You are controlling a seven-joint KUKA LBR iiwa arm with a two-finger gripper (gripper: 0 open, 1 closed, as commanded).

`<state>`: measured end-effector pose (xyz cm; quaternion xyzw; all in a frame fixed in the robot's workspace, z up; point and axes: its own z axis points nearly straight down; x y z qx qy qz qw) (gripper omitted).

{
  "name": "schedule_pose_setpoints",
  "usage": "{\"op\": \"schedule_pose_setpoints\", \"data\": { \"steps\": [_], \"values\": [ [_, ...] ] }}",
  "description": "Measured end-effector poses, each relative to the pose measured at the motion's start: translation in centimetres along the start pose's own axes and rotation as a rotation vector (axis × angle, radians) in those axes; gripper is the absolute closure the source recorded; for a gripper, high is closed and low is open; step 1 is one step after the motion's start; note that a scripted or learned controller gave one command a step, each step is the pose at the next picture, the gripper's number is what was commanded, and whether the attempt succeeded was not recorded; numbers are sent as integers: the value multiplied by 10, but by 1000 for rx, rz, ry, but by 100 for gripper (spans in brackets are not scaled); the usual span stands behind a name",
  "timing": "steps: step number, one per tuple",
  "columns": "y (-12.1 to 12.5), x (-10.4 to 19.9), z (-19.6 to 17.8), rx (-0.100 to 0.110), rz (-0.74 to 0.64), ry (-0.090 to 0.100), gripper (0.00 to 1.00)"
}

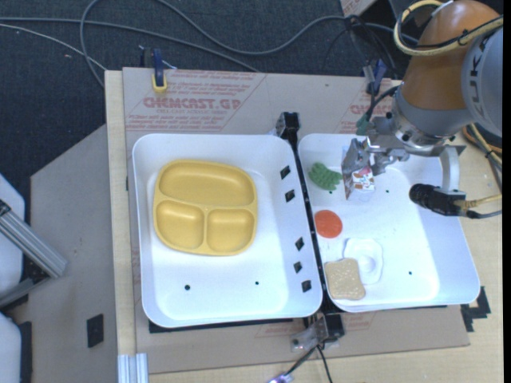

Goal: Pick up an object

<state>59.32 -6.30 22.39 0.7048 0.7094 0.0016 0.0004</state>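
Table (200,106) with two white bins, my hand (359,170) over the right bin (431,254).
Hand pinching small red-white object (363,182); green piece (323,175) just left, orange disc (328,223) below.

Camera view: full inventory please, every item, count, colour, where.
Bins: 2, white, side by side on the bench.
Divided plate: 1, yellow, in the left bin.
Leafy toy: 1, green, right bin, top-left part.
Round piece: 1, orange-red, right bin near the divider.
Cup-like piece: 1, white, right bin, lower part.
Flat slab: 1, tan, right bin, bottom-left corner.
Small carton: 1, red and white, right bin, at the gripper's tip.
Clamp: 1, blue and yellow, board's top edge.
Arm: 1, grey and orange, over the right bin.
Gripper: 1, metal, at the carton.
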Motion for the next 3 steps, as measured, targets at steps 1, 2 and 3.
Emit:
{"op": "schedule_pose_setpoints", "data": {
  "steps": [1, 2, 3],
  "values": [
    [13, 52, -11, 0, 0, 0, 100],
    [31, 109, -18, 0, 0, 0, 100],
    [43, 154, -4, 2, 1, 0, 100]
  ]
}}
